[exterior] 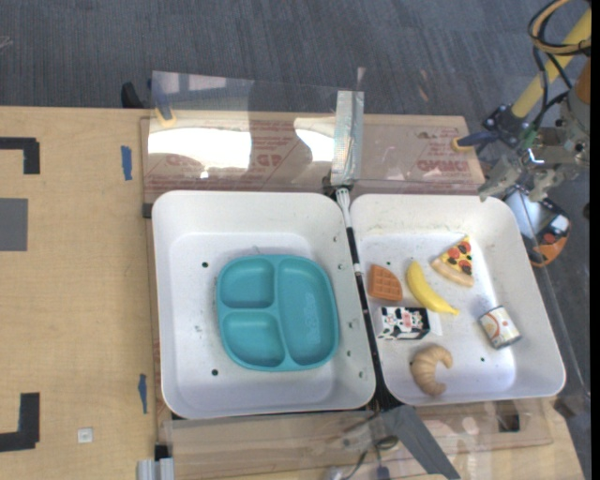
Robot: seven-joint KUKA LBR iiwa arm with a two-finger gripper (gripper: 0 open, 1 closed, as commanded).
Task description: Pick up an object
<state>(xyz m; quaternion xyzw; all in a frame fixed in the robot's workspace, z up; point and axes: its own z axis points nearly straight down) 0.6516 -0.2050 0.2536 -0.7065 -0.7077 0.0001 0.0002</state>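
Robotics lab test station, plywood bench (75, 281) marked with black tape corners and blue tape tabs, two shallow white plastic bins (187, 225) side by side, clear acrylic divider panels (349, 131), grey carpet floor (281, 37), yellow cabling (548, 28) at right

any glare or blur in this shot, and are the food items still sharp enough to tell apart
Camera view: strong glare on the clear panel behind the left bin; the tool at upper right looks soft and cluttered; banana, pizza slice and croissant read clearly, with soft shadows.
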